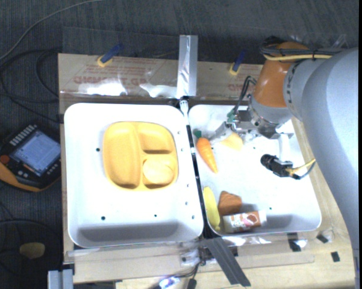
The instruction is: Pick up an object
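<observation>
The claw (236, 124) hangs low over the back of the right bin (289, 203), with the arm reaching in from the right. From this angle we cannot tell whether it is released or clenched, and we see nothing held in it.

The closest candidate is a pale yellow wedge (232, 141) lying on the bin floor just in front of the claw, near it but, as far as we can judge, not gripped. A carrot (206, 154) lies just to the wedge's left, slanting along the wall shared by the 2 bins. Well apart, at the front of the bin, sit a yellow banana-like piece (211, 208), a brown lump (229, 202) and a small red-labelled packet (244, 220), bunched together. The left bin (84, 179) holds a yellow divided tray (117, 155).

We judge the step in hand to be the approach to a grasp. To do it well, we would centre the claw over the wedge and straddle its narrow sides. We would keep clear of the carrot, so that 1 object is taken and not 2. We would then descend fully before closing, since the wedge sits low and could slide away.
</observation>
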Action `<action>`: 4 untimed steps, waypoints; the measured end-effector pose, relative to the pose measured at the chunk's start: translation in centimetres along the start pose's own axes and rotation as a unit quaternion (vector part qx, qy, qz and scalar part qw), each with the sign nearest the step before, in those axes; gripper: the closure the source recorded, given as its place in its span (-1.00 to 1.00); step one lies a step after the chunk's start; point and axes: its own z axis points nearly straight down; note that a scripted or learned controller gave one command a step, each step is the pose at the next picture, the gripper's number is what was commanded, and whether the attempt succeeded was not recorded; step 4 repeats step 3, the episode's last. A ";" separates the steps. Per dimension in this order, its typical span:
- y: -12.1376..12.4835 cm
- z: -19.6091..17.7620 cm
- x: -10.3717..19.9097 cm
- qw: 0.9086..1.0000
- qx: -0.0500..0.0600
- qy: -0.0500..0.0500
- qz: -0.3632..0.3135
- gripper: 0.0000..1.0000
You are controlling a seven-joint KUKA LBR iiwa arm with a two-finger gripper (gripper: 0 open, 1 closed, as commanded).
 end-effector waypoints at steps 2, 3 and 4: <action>-1.6 -4.7 1.6 1.000 0.004 0.001 -0.021 1.00; -1.0 -9.5 6.3 0.999 0.004 0.003 -0.042 1.00; -1.0 -9.5 6.3 0.999 0.004 0.003 -0.042 1.00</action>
